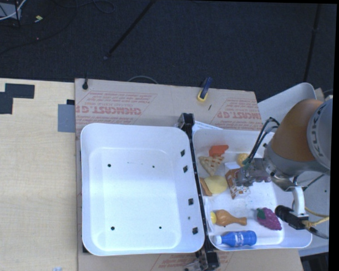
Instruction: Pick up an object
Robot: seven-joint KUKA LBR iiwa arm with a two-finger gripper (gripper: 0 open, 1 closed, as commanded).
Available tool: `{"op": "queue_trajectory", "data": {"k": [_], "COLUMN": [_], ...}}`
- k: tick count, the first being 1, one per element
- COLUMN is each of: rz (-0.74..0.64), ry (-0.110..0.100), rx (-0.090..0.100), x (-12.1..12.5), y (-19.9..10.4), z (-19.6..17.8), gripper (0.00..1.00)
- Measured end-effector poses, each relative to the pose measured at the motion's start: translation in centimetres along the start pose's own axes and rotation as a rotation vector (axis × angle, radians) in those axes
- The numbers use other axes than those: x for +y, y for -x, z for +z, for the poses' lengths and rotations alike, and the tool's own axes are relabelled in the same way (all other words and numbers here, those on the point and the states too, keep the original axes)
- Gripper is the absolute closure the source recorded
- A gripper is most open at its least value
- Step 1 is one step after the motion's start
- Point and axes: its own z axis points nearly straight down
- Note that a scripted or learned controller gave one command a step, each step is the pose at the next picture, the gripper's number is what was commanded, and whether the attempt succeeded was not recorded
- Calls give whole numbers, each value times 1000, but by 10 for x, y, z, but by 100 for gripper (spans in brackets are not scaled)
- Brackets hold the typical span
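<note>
Low in the frame's right bin (307,240), a blue bottle (238,238) is left untouched while the gripper (241,188) is lowered onto a brown toy (233,177) mid-bin, finger state indiscernible; closing and lifting are judged next.

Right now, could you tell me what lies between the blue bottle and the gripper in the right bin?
In the camera view, between the blue bottle and the gripper lies mostly bare white bin floor; the chicken drumstick sits just left of that line.

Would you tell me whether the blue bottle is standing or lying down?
Lying down: the bottle rests on its side in the right bin.
</note>
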Motion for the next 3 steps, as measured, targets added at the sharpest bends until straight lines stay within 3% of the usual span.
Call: {"op": "queue_trajectory", "data": {"k": [1, 2, 3], "rz": [3, 1, -2], "ry": [8, 3, -37], "rx": [-2, -2, -5], "x": [48, 48, 88], "y": [10, 10, -50], "z": [9, 10, 31], "gripper": [100, 0, 0]}}
